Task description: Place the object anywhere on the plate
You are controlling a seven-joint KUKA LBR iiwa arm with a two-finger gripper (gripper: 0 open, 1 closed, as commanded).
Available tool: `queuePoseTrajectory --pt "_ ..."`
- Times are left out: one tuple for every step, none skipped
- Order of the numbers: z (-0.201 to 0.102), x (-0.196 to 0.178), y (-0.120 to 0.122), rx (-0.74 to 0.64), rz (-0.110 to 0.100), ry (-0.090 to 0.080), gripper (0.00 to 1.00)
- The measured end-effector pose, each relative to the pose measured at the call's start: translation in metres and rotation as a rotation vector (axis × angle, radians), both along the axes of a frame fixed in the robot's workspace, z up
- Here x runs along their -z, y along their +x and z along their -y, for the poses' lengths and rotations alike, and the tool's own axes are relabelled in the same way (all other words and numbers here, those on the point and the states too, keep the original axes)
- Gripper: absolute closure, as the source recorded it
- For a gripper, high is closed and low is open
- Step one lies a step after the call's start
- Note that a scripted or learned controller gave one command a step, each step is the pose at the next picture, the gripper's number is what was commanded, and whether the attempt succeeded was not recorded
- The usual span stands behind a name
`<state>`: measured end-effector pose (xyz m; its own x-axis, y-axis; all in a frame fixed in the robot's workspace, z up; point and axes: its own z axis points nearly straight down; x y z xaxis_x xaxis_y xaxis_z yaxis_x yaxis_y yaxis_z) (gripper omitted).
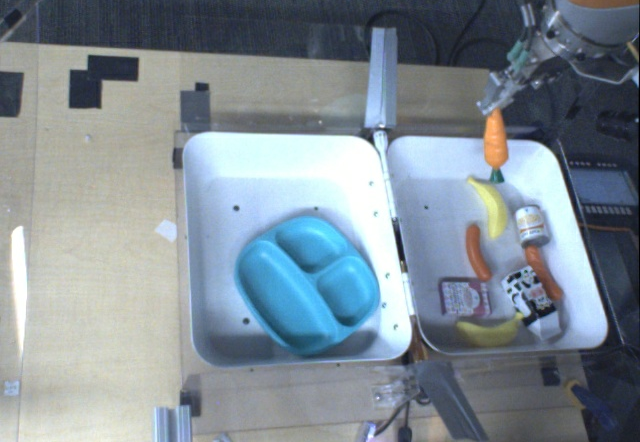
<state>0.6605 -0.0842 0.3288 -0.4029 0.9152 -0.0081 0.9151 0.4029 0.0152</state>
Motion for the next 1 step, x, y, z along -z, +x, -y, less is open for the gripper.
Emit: queuePoseTrajectory --pt "0.0086 0.0375 -0.0121 -0.469 -0.009 -0.005 1.0"
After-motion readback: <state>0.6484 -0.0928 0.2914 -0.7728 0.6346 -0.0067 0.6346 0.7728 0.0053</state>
